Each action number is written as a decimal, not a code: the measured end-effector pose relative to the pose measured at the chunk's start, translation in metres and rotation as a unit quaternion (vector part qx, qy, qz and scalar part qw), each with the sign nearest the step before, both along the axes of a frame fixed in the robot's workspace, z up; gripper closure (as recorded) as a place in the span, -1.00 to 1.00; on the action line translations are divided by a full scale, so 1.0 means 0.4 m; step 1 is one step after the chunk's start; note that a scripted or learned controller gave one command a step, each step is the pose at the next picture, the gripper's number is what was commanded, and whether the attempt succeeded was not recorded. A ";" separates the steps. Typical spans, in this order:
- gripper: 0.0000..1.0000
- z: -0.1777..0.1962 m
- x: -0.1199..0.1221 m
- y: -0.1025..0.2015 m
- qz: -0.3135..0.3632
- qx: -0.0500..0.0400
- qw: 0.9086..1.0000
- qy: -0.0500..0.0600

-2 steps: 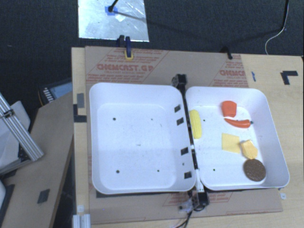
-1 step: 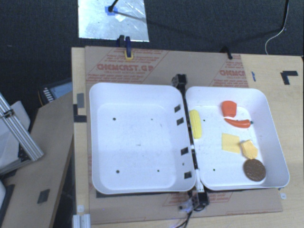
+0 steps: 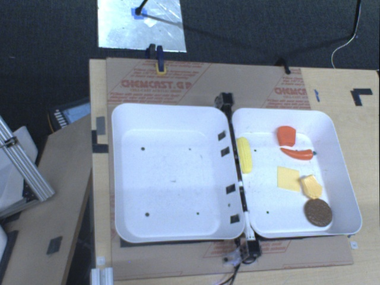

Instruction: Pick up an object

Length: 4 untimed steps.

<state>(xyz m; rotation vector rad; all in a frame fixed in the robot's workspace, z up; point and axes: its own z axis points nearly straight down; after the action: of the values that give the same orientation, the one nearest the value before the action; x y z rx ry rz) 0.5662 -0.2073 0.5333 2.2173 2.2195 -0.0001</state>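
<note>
The right bin [image 3: 341, 159] holds several small objects. A yellow corn cob [image 3: 244, 154] lies along its left wall. An orange block [image 3: 286, 135] sits near the back, with a red chili pepper [image 3: 297, 154] just in front of it. A flat yellow cheese slice [image 3: 288, 179] lies mid-bin, touching a small yellow chunk [image 3: 312, 186] on its right. A round brown cookie [image 3: 318, 212] rests near the front right corner.
The left bin [image 3: 119, 177] stands beside the right one, joined by black clips [image 3: 228, 153] along the shared edge. Both rest on a cardboard sheet [image 3: 178, 82]. A shiny metal plate [image 3: 141, 15] lies at the back, and an aluminium frame [image 3: 24, 165] stands at the left.
</note>
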 end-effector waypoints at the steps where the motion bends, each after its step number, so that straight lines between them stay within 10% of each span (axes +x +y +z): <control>1: 1.00 0.005 0.242 0.006 0.004 0.000 1.000 -0.003; 2: -1.00 0.004 0.232 0.003 0.002 0.001 1.000 0.000; 3: 1.00 0.034 0.233 0.004 0.005 0.000 1.000 -0.002; 4: -1.00 0.033 0.233 0.005 0.005 0.000 1.000 -0.001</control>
<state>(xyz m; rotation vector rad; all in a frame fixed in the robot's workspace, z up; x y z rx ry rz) 0.6594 -0.2055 0.5466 2.2039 2.2298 0.0027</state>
